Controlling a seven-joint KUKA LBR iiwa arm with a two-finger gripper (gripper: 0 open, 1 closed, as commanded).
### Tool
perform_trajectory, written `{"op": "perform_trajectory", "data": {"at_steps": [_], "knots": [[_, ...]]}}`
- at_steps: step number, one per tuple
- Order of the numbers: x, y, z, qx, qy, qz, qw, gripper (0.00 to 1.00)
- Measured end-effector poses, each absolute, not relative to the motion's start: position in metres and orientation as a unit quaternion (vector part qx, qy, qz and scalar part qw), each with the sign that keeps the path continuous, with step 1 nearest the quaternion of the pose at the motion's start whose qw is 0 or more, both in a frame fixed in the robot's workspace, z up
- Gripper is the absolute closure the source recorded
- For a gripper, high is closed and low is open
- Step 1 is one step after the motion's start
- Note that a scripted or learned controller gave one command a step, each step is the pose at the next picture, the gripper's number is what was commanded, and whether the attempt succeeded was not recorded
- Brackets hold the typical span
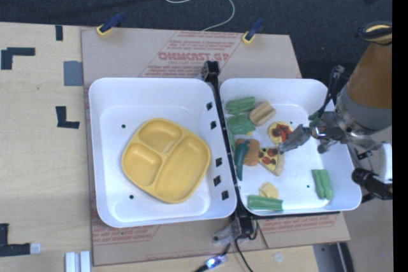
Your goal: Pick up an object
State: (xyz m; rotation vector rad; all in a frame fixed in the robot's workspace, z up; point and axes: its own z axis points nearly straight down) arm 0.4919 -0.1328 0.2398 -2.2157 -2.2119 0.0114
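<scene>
Target selection falls to you, since the task names no object; the pizza slice [272,161] lies nearest the gripper [290,142], in the middle of the right bin [299,87], touching the round brown piece [252,153] on its left. Treat it as a light, rigid plastic toy with a smooth, likely slippery surface; it appears flat, so expect little height to pinch. Judge the best hold to be across its two straight edges, near the wide end. Its long axis runs on a diagonal, but you cannot tell from this view which end is the tip. The fingers are too dark and small to read, so you cannot tell their state; nothing visible sits between them.
</scene>
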Motion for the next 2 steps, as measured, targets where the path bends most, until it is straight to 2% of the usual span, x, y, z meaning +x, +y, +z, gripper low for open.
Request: {"op": "perform_trajectory", "data": {"at_steps": [1, 2], "knots": [[0.494, -0.133, 0.245, -0.707, -0.707, 0.0006, 0.001, 0.00], [0.495, -0.136, 0.200, -0.707, -0.707, 0.0021, 0.003, 0.00]]}}
